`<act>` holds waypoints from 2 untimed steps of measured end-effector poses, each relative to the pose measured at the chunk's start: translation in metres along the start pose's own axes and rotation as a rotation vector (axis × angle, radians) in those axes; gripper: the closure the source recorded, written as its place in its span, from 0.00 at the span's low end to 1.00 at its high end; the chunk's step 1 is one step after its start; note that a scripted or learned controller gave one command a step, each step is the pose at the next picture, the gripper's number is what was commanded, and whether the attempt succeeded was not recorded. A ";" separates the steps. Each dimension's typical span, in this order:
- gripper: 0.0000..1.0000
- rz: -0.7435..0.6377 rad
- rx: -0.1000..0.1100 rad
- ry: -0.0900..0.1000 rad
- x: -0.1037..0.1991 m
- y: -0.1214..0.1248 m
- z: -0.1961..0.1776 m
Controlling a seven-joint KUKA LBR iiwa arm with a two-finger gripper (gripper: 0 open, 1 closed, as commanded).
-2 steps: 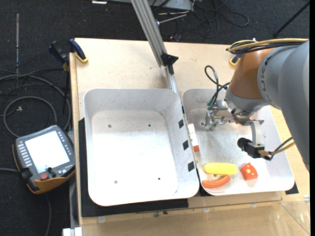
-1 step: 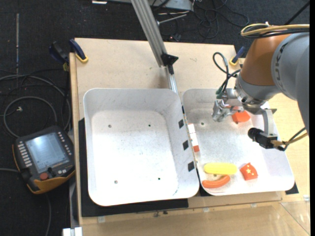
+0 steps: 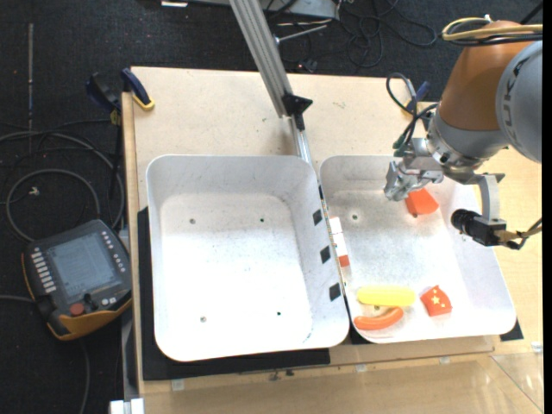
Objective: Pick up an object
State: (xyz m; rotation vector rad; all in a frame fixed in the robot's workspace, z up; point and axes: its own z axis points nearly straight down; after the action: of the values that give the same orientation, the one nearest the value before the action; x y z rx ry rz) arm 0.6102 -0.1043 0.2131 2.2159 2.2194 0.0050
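My gripper [image 3: 402, 185] hangs low over the back of the right bin [image 3: 388, 244], under the grey wrist and the orange band. An orange block [image 3: 422, 203] lies right against its lower right side; whether it is gripped or only touched, I cannot tell. At the bin's front lie a yellow banana-shaped piece [image 3: 385, 297], a curved orange-red piece [image 3: 379, 318] just in front of it, and a small red block with a yellow mark [image 3: 436, 301] to their right.
The left bin [image 3: 172, 231] adjoins the right one along a shared rim with black and orange tags [image 3: 338, 257]. A slanted aluminium pole [image 3: 263, 50] ends at the bins' back junction. A black cable fitting [image 3: 473, 224] hangs by the arm's right side.
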 end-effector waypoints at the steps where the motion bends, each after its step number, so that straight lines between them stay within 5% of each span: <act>1: 1.00 -0.001 -0.001 0.000 -0.001 -0.004 -0.062; 2: 1.00 -0.006 0.006 0.004 0.052 -0.014 -0.066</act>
State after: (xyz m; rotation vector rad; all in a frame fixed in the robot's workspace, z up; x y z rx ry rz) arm 0.5952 -0.0523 0.2787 2.2137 2.2314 0.0020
